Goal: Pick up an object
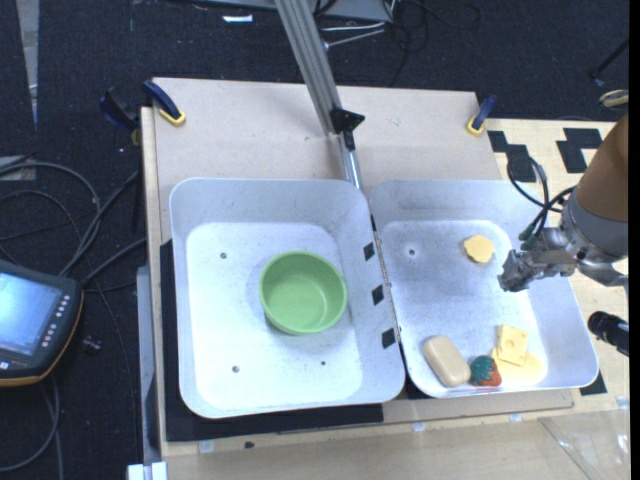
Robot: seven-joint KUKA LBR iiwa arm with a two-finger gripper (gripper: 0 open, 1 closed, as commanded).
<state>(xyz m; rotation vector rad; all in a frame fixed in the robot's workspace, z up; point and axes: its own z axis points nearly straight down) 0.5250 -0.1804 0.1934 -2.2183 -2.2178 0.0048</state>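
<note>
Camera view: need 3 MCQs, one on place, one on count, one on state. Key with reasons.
1. Where is the green bowl?
A. In the left bin
B. In the right bin
C. On the bare bench

2. How many loose items lie in the right bin?
A. One
B. Four
C. Seven

3. How does the green bowl sit?
A. Tipped on its side
B. Upside down
C. Upright, opening upward

Key:
1 A: it sits mid-floor in the left bin.
2 B: yellow piece, beige oval block, red-and-green piece, pale yellow wedge.
3 C: its rim and inside show.
</note>
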